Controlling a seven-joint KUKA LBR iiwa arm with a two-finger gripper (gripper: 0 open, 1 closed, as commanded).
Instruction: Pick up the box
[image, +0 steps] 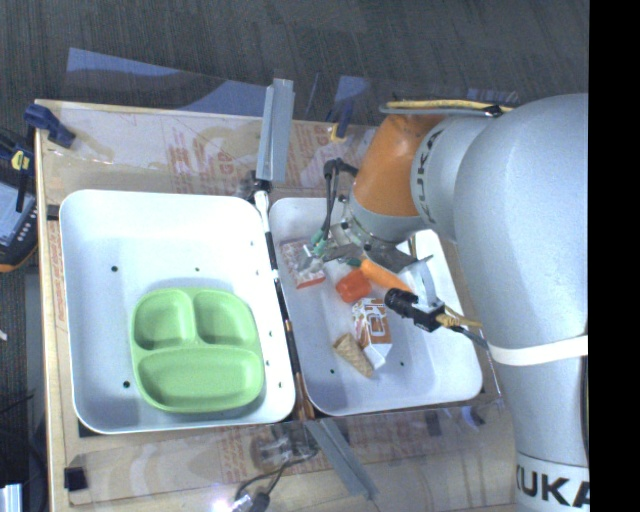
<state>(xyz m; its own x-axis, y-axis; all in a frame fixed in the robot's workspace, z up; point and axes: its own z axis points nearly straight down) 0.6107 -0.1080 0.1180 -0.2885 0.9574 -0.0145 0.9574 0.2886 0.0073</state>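
A small white and orange printed box (372, 324) lies in the middle of the right bin (450, 375). My gripper (330, 246) hangs over the far left part of that bin, up and to the left of the box and apart from it. Right beside the gripper lies a white and red packet (299, 264). The grey arm and its orange wrist band cover the bin's far right corner.
A red-orange lump (352, 288) and an orange carrot-like piece (381, 273) lie between the gripper and the box. A tan cone-shaped piece (353, 353) lies just in front of the box. The left bin (100, 230) holds a green divided plate (197, 350).
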